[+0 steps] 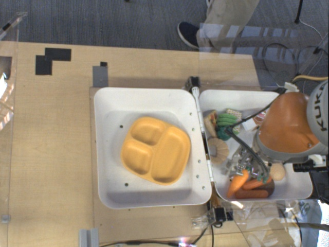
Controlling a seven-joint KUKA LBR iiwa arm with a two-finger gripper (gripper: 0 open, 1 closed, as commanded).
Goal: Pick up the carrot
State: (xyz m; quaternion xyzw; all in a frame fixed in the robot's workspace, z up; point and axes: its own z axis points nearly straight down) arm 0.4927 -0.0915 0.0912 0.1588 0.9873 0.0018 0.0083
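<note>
1. On the left, the bench (46,153) is flat, pale wood, with black squares (51,59) near its far edge.
2. The left bin (105,138) is white, shallow and smooth, with round corners.
3. A yellow plate (156,151) lies in the middle of it. The plate is plastic, soft-edged, and split into three dips.
4. There is lots of bare white floor all around the plate.
5. A thin rail (201,133) runs between the two bins, where their rims meet.
6. The right bin (303,189) is white too, and it is crowded.
7. By its left wall sit a tan, ribbed thing like a shell (218,149) and a green toy (224,122).
8. The carrot (237,183) lies near the front wall of the right bin. It is orange, smooth and pointed, and it tilts.
9. A dark red sausage (253,193) lies just in front of the carrot, touching it.
10. The gripper (247,168) hangs just above the carrot. It is shiny metal with wires around it. I cannot tell how far open it is, or if it holds anything.
11. A small pale ball (277,173) sits just right of the gripper.
12. The arm (288,122) is big, round and orange here, and it covers much of the right bin.
13. The carrot is close to the front wall, so there is little room there.
</note>
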